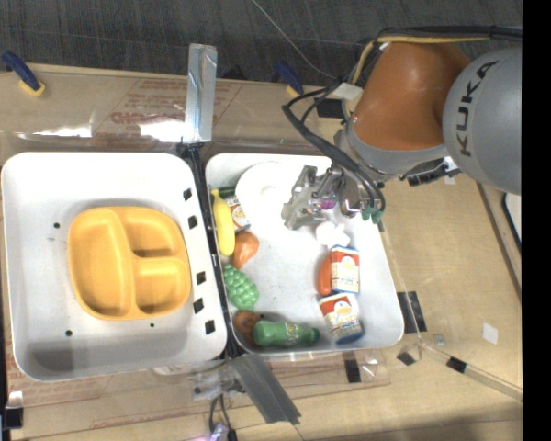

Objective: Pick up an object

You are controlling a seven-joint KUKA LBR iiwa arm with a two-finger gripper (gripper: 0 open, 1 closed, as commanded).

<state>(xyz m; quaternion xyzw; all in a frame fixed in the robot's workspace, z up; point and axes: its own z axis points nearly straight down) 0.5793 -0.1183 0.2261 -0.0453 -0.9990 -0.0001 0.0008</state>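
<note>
Your gripper (305, 202) is hanging over the upper middle of the right bin (386, 288), beside a white plate (262, 189); whether it is open or closed, you cannot tell, and nothing is showing in its grasp. Along the bin's left wall a banana (223, 230), an onion (245, 247) and green grapes (240, 288) are lying; a green bottle (283, 333) is lying at the bottom. Two cartons (342, 270) are sitting near the right side. The yellow tray (129, 262) is sitting in the left bin (37, 191).
</note>
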